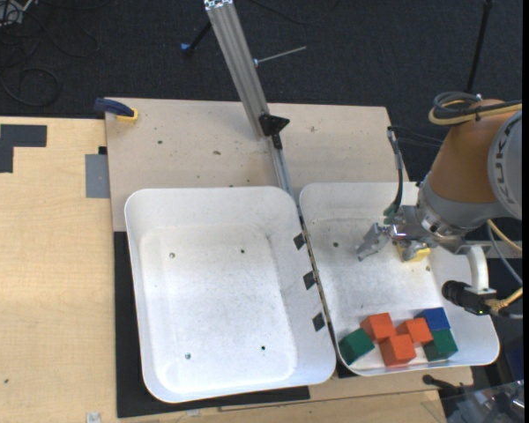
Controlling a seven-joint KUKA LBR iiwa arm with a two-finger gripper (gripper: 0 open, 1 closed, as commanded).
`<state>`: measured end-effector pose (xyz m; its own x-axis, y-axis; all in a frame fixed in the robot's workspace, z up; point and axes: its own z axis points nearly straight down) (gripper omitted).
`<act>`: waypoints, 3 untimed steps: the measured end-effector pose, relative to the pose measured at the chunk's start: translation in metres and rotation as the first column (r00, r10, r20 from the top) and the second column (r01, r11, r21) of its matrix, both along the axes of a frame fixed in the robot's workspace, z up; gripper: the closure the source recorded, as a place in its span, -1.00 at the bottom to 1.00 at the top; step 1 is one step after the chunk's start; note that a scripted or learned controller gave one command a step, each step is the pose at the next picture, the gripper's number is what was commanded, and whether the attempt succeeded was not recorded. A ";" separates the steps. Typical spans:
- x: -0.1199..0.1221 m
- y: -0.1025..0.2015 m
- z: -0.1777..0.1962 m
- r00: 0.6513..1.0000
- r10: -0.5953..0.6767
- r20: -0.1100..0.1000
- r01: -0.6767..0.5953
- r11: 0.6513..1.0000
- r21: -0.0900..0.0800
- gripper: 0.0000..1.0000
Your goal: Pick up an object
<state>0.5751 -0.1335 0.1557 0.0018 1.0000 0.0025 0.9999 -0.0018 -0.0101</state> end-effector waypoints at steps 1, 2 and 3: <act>0.001 0.002 -0.044 1.000 -0.003 0.001 0.003 1.000 0.000 -1.00; 0.002 0.000 -0.032 1.000 -0.011 0.005 0.011 1.000 -0.001 1.00; -0.001 -0.002 0.031 1.000 -0.006 0.013 0.006 1.000 -0.003 1.00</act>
<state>0.5744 -0.1352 0.1868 0.0078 1.0000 -0.0003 1.0000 -0.0078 0.0033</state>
